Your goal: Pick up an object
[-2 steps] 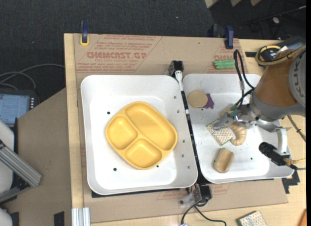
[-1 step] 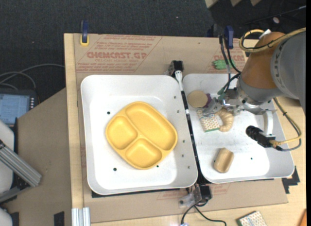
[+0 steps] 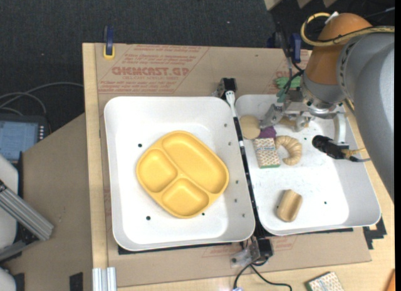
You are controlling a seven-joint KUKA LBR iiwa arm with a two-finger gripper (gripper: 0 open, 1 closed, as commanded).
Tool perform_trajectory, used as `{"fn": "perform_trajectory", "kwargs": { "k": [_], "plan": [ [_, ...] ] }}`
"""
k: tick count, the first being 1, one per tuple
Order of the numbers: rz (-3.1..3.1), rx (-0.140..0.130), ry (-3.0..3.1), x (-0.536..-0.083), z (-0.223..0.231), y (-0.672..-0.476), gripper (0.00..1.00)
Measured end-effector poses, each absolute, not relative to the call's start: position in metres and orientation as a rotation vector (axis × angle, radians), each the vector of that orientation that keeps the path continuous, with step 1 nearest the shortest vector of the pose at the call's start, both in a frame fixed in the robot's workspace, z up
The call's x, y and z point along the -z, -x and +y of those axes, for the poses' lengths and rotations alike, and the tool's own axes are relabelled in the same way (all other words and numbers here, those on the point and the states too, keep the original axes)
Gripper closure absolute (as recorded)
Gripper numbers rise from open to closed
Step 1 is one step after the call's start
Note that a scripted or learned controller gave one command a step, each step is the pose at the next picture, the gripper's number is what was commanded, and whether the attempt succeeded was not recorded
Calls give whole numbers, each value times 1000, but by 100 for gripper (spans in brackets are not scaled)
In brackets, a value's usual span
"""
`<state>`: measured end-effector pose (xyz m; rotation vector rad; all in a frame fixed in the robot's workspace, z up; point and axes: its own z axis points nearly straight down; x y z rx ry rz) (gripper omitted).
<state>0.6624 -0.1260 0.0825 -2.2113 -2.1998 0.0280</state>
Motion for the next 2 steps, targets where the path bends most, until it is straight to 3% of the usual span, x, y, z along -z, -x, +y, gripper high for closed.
{"fn": "perform_trajectory", "kwargs": {
  "k": [1,2],
  "plan": [
    [-2211,-8,2226,-85,-173,-590,0],
    [-2223,2,2223,-96,-169,-595,100]
  ]
}}
